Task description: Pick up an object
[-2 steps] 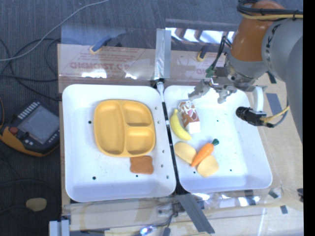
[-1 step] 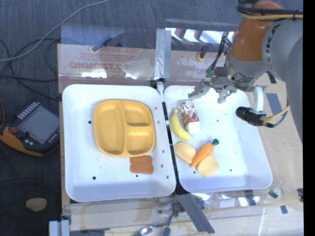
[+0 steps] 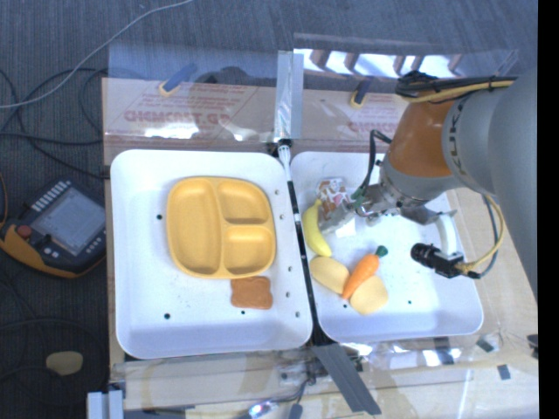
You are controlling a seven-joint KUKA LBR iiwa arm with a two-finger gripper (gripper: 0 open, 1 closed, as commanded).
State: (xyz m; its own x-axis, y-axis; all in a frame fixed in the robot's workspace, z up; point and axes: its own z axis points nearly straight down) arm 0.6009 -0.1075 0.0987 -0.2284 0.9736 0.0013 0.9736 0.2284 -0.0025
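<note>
In the right bin (image 3: 454,317), the gripper (image 3: 342,212) is lowered beside the banana (image 3: 314,230); grip state cannot be told, nothing is seen lifted.

The grey arm with its orange band reaches in from the right, its gripper (image 3: 342,214) low in the right white bin (image 3: 454,308), beside a yellow banana (image 3: 314,231). Near it lie an orange carrot (image 3: 363,271) and two pale yellow pieces. The left white bin (image 3: 140,304) holds a yellow divided plastic tray (image 3: 220,226) and a brown toast slice (image 3: 251,292).

Yellow divided tray (image 3: 220,226), orange carrot (image 3: 362,273), yellow banana (image 3: 314,231), brown toast (image 3: 251,293), white bins (image 3: 140,321).
</note>
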